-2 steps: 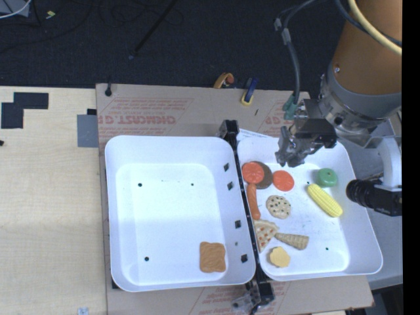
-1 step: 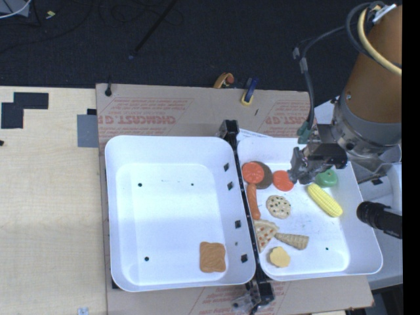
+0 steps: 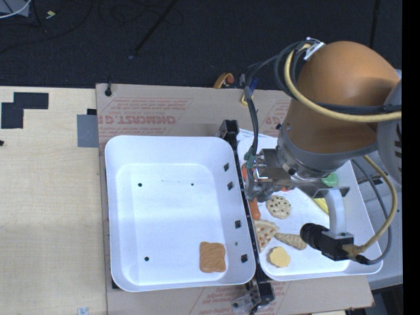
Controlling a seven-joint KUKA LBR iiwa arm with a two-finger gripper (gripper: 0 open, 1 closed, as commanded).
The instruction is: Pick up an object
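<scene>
2 white bins [image 3: 131,176], 1 toast slice [image 3: 212,256], 1 cookie [image 3: 279,207], 1 pizza slice [image 3: 264,231], 1 yellow round piece [image 3: 279,258].

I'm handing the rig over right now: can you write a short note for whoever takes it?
Gripper: low over the right bin's left side; its grip is hidden by the arm, nothing seen held.
Right bin: chocolate-chip cookie, waffle piece, cone, round yellow piece.
Left bin: one brown toast-like piece near its front right corner.
Done: no pick confirmed.
Left: grasp an object and lift it.
</scene>
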